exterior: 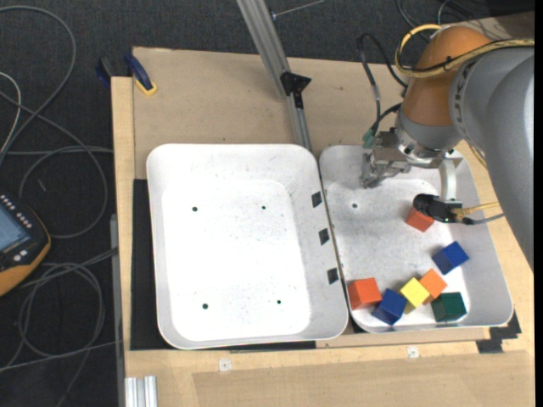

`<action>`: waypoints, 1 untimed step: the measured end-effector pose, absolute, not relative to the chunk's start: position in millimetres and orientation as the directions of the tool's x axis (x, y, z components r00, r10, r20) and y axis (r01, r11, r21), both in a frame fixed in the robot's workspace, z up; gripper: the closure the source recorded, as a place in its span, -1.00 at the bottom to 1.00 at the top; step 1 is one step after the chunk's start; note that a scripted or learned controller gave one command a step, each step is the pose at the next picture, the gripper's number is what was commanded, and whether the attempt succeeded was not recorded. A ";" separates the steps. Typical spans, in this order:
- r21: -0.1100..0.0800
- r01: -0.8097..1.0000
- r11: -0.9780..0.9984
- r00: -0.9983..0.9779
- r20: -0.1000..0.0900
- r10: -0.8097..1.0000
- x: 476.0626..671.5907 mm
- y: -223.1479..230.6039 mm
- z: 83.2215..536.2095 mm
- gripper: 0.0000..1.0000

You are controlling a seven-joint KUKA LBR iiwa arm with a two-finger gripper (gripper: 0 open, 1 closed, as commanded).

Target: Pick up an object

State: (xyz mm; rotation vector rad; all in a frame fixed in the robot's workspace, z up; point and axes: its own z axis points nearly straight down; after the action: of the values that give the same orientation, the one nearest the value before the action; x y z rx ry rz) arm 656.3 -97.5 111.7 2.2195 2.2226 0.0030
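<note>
1. You have two shallow white bins of smooth moulded plastic with rounded corners, side by side on a pale wooden bench (212, 100). The left bin (229, 253) has a finely speckled floor with four small dark dots.
2. The things to pick all lie in the right bin (373, 236). They are small, hard-edged, matte blocks.
3. Along the near rim you will see a cluster, each block touching or just beside the next: a bright orange cube (366, 292), a dark blue cube (390, 306), a yellow cube (414, 292), a smaller orange block (434, 281) and a dark green cube (449, 308).
4. A lone blue block (452, 256) sits tilted near the right wall, just behind the cluster. A red-orange block (419, 220) lies further back, on its own.
5. The two-finger metal gripper (372, 176) hangs at the far left corner of the right bin, well apart from the cluster and some way left of the red-orange block.
6. From this slant you cannot tell whether it is spread or pressed together — nor whether it touches the bin floor.
</note>
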 end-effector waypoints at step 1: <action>0.008 1.000 0.000 0.000 -0.001 1.000 653.7 -106.5 166.7 1.00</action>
State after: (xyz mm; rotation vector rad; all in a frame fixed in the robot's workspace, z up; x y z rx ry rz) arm 653.7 -106.5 166.7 2.2168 2.2172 0.0069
